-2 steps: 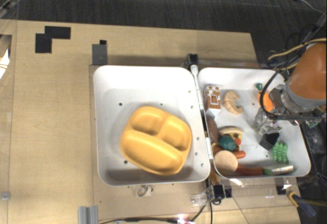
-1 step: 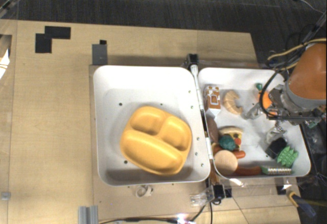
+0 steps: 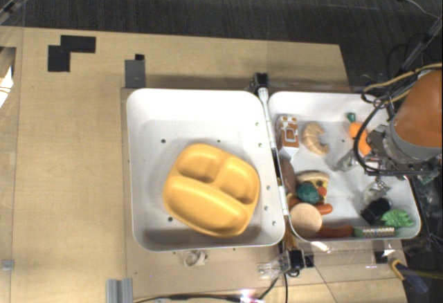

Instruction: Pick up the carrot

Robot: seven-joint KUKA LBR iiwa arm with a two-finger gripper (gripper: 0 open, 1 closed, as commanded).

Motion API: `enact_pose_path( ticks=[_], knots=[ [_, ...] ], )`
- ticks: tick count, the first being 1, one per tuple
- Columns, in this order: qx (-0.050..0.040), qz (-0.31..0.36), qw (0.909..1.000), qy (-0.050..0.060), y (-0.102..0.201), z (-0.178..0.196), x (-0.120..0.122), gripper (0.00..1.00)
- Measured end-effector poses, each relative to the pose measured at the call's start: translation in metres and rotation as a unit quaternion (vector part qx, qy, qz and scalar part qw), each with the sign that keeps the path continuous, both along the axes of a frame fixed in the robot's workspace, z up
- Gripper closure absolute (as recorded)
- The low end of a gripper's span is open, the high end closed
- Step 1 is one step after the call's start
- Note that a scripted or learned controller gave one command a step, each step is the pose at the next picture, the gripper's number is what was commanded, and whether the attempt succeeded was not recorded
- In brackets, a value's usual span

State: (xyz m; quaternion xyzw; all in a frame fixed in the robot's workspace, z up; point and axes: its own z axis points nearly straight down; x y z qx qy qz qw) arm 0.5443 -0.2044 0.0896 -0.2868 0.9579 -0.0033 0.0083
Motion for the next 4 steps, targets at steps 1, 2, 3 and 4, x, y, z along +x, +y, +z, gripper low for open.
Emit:
enact_pose_path(
  ticks=[1,2,3,4],
  knots=[
    [-0.0037,0.098,0.9951,-0.014,0.003,0.005,-0.027,0.0],
    [-0.0033,0.132,0.9913,-0.004,0.001,0.001,-0.038,0.0],
    [-0.006,0.277,0.9608,-0.002,0.013,0.0,-0.046,0.0],
    [-0.0027,0.261,0.9655,0.002,0.0,-0.002,0.046,0.0]
  ],
)
